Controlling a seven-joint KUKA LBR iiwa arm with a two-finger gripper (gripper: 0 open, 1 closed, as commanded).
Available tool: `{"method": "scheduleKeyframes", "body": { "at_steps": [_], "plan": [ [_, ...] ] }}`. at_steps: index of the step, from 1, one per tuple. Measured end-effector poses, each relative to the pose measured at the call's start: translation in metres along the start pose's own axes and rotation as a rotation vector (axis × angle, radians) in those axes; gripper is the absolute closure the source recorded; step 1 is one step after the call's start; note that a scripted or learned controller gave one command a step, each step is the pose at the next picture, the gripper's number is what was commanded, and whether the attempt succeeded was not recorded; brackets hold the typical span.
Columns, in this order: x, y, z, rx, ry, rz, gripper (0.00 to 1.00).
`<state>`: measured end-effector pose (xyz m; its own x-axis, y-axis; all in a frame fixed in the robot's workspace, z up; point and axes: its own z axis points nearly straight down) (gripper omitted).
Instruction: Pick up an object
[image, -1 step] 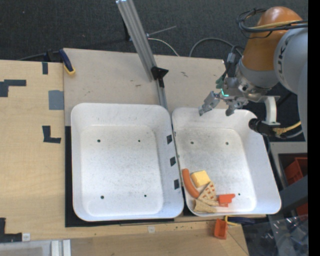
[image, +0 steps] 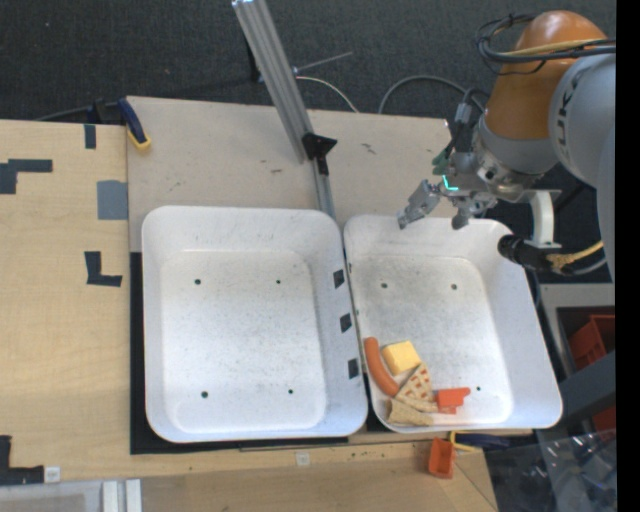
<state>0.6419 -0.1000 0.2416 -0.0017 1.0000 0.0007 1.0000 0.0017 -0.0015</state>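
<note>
**Gripper above the far edge of the right bin, objects in the near corner**

The gripper (image: 437, 213) hangs over the far rim of the right bin (image: 520, 300), near its far-left part. Its two fingers (image: 415, 210) stand apart, and nothing is between them. A small green light glows on the gripper body, just above the fingers. The grey arm with its orange band (image: 540, 60) comes in from the right side of the view.

The objects to pick up lie together in a small heap at the near side of the right bin, well apart from the gripper. There is an orange sausage-shaped piece (image: 379, 367) lying close to the left wall of the bin. Just beside it is a yellow block (image: 402, 356), which looks like cheese. Near these lie tan wedges like pizza slices (image: 414, 397), touching each other, and a small red-orange piece (image: 452, 399) to the right of them.

The left bin (image: 160, 300) stands side by side with the right bin on the counter (image: 60, 320). A slanted metal rail (image: 285, 85) crosses the far part of the counter. One small orange object (image: 441, 456) sits at the near edge of the counter, outside the right bin.
</note>
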Motion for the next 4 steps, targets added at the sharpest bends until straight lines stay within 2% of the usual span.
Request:
{"method": "scheduleKeyframes", "body": {
  "at_steps": [2, 3, 4],
  "plan": [
    [-0.003, -0.002, 0.127, 0.007, -0.001, 0.000, 0.00],
    [-0.002, -0.003, 0.155, 0.002, -0.002, 0.000, 0.00],
    [-0.001, -0.002, 0.143, 0.001, -0.001, -0.001, 1.00]
  ]
}}
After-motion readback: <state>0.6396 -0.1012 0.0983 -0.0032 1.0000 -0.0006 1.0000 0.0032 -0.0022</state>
